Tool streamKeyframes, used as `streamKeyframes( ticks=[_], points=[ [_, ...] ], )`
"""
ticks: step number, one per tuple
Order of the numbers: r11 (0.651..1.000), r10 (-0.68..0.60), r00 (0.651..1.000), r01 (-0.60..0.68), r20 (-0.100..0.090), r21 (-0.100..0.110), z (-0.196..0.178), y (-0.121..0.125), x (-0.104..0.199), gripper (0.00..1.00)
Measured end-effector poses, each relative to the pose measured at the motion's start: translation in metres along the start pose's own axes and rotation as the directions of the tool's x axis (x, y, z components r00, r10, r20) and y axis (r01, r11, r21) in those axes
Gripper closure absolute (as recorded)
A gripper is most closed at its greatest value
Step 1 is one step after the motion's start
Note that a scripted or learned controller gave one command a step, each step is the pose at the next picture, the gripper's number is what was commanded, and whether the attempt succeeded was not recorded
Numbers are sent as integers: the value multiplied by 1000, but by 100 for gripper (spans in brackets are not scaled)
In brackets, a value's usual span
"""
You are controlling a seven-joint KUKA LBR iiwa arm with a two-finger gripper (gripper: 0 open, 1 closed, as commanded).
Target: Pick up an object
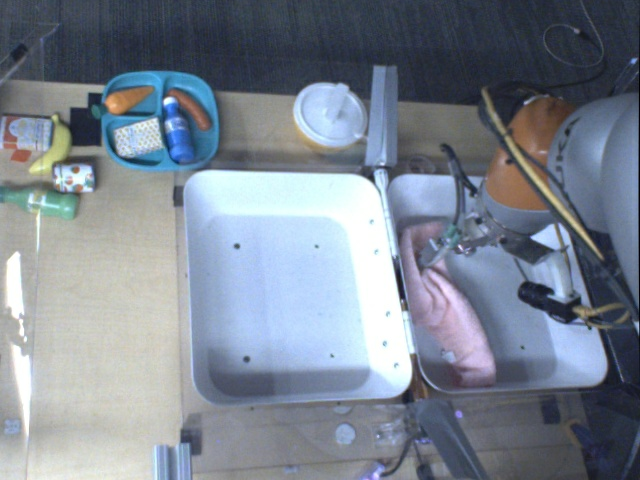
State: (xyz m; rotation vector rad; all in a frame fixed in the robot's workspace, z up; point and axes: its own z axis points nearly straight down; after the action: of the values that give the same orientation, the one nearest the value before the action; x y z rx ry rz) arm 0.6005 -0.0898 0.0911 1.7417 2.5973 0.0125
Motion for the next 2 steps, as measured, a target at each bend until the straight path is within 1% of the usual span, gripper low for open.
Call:
streamKeyframes(
  ticks=[1, 2],
  points=[
    [991, -131, 991, 131, 2, -3, -1, -33, 14, 0],
    [991, -133, 991, 133, 2, -8, -13, -30, 15, 100]
  ],
)
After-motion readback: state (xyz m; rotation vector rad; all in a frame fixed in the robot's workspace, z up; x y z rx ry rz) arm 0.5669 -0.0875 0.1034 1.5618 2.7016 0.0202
